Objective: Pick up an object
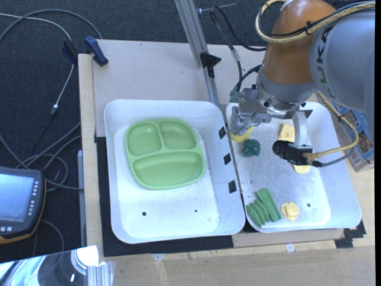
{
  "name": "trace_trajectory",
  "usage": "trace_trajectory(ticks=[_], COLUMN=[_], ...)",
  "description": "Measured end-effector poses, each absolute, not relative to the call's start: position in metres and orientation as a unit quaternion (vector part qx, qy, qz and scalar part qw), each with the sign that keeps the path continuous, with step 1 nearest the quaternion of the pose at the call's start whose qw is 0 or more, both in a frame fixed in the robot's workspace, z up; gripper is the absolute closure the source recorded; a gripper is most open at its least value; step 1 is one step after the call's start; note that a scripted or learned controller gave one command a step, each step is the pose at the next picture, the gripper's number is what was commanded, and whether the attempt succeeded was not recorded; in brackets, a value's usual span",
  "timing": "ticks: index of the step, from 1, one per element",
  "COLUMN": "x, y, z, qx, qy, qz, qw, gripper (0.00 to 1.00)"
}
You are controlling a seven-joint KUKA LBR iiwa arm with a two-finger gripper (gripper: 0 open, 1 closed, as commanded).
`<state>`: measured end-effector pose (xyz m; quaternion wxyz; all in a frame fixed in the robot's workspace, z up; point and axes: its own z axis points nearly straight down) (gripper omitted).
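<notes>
The left shallow white plastic bin (119,159) holds a green divided plate (165,154). In the right white bin (333,213), the claw (243,126) sits at ten o'clock over a small yellow piece (240,137), its grip state unclear; a dark green lump (251,148) lies just beside it at five o'clock.

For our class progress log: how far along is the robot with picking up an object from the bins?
Done: the arm has reached into the right bin, its hand low over a yellow object beside the dark green piece. In hand: nothing visibly lifted. Left: gripping and raising an object; the light green bundle lies untouched.
</notes>
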<state>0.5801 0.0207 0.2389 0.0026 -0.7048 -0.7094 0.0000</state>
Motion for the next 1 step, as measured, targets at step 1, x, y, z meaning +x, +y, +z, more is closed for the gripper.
trace_trajectory(ticks=[1], x=[0.5639], y=[0.0747], z=[0.2272], qx=[-0.705], qy=[-0.709], qz=[0.001], qw=[0.003], gripper=[1.0])
